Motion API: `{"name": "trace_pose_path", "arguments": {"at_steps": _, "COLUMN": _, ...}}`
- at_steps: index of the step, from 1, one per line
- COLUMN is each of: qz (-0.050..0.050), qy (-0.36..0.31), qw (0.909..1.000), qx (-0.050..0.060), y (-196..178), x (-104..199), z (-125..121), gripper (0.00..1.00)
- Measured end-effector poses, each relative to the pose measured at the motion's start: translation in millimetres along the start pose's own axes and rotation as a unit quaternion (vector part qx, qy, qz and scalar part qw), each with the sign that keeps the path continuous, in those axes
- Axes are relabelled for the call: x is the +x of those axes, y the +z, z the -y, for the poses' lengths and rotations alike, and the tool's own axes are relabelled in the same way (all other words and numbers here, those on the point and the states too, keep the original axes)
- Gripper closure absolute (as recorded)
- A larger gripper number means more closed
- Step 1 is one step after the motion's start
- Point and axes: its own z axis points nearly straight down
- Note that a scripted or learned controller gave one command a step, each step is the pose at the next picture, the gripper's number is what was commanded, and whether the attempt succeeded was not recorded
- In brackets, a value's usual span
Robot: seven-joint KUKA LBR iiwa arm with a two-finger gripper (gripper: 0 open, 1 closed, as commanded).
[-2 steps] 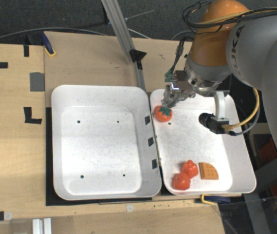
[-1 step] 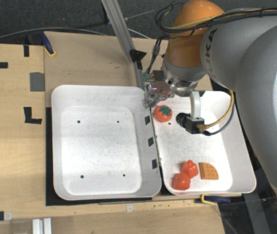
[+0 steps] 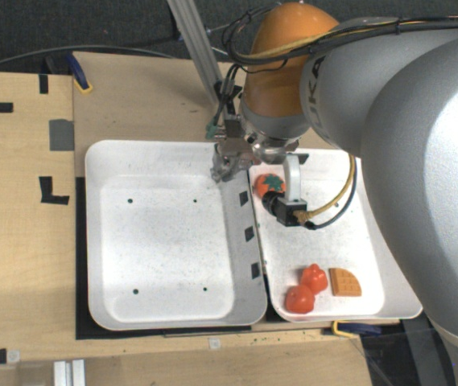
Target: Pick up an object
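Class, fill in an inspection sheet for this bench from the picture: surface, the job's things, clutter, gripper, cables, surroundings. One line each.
Surface: left bin and right bin, white, side by side on a wooden bench.
Job's things: red pepper, red tomato and waffle piece near the right bin's front; orange toy with green under the wrist.
Clutter: nothing seen.
Gripper: gripper low over the bins' shared edge; finger state unclear.
Cables: yellow cable looping by the wrist.
Surroundings: black tape marks on the bench.
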Motion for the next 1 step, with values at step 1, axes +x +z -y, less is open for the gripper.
{"name": "trace_pose_path", "arguments": {"at_steps": 1, "qz": 0.001, "qy": 0.002, "qw": 1.0000, "qx": 0.000, "y": -0.4, "x": -2.8, "z": -0.3, "gripper": 0.00}}
